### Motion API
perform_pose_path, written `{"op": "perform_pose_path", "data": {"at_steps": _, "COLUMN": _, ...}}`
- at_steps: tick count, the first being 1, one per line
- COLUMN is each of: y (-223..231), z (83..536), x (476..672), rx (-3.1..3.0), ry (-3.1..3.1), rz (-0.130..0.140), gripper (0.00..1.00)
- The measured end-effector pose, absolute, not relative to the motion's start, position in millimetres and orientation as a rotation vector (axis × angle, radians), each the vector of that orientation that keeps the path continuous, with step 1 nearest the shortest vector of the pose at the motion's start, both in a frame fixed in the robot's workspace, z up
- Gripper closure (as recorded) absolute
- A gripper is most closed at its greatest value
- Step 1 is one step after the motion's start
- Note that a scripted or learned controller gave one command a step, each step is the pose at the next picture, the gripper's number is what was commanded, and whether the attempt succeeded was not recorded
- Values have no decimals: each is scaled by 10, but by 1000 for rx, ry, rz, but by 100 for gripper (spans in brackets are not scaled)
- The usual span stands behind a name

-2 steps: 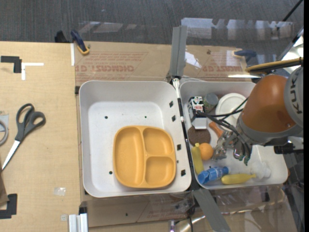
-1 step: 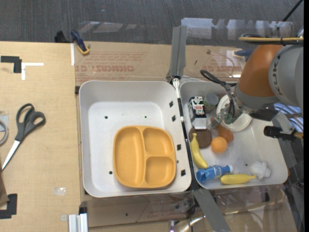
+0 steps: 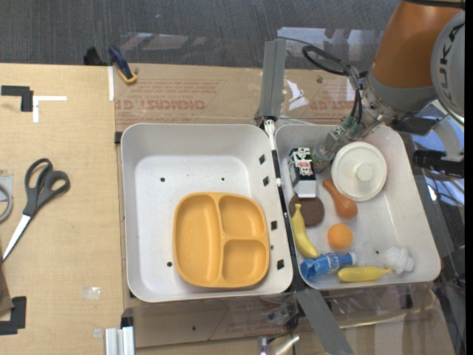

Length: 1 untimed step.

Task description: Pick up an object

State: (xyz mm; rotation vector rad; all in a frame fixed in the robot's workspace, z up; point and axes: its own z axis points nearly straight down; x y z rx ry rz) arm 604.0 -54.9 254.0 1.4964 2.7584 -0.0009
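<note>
Spreading under everything is a pale wooden table, with a dark ribbed floor beyond its far edge. Two white bins sit side by side: the left bin holds one yellow divided plate; the right bin holds the pickable things. Above it hangs the grey-and-orange arm, its hand a white round disc seen end-on, so its opening cannot be told. Below it lie two bananas, one blue bottle, one brown puck, one orange ball, one carrot-shaped toy and one white lump. One pair of scissors lies on the table, left.
</note>
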Motion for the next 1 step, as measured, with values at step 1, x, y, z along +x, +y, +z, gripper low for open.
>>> {"op": "perform_pose_path", "data": {"at_steps": 1, "y": -260, "z": 3041, "x": 6594, "rx": 1950, "ry": 2459, "rz": -3, "gripper": 100}}
